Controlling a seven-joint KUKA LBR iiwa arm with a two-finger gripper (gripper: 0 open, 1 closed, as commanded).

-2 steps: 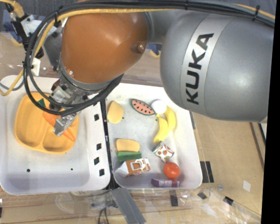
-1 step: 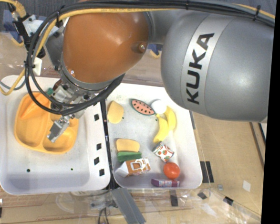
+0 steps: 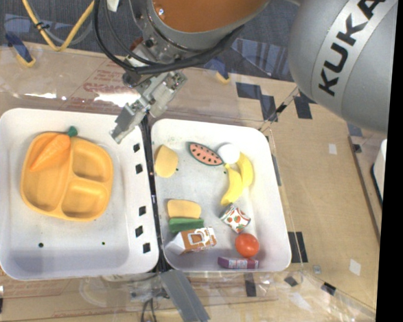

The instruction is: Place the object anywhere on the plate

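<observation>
Arm (image 3: 265, 30): the big grey KUKA with its orange band leans in over the far side of the bench (image 3: 324, 172).
Bins: two white ones side by side, the left bin (image 3: 64, 250) and the right bin (image 3: 268, 196).
Plate (image 3: 72, 186): a yellow sectioned one, lying in the left bin.
Carrot (image 3: 47, 149): an orange toy with a green top, already lying in the plate's far-left compartment, its long axis slanting toward the green end at the far side.
Hand (image 3: 123, 131): hanging above the strip where the two bins meet, near the far rim, tilted down and leftward; I can't tell from here whether it is open or closed, and I see nothing held in it.
Key relation: the carrot and plate lie to the left of the hand, close by; the other food lies to its right.
Small things in the right bin: a banana (image 3: 238, 183), a melon slice (image 3: 205, 154), a tomato (image 3: 247, 245), a small carton (image 3: 197, 239).
Judgement: with the carrot resting on the plate, the task looks done or nearly so.
</observation>
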